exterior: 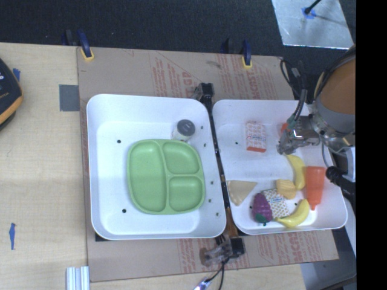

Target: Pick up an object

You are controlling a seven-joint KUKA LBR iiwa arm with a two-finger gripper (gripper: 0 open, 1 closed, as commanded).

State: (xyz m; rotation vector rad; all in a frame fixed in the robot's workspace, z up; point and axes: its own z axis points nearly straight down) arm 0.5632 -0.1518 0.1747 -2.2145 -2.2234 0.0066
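I have the gripper (294,139) low over the right bin (237,222), though I cannot tell its finger state, and for the banana (297,169) just below it I would centre, then descend straight

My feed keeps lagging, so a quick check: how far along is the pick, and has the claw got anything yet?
Nothing looks picked yet. The claw sits low over the right bin, near its upper right part, with no item visible in it. The red and white packet, two bananas, orange carrot and purple grapes all lie in the bin. Gripping and lifting an object remain.
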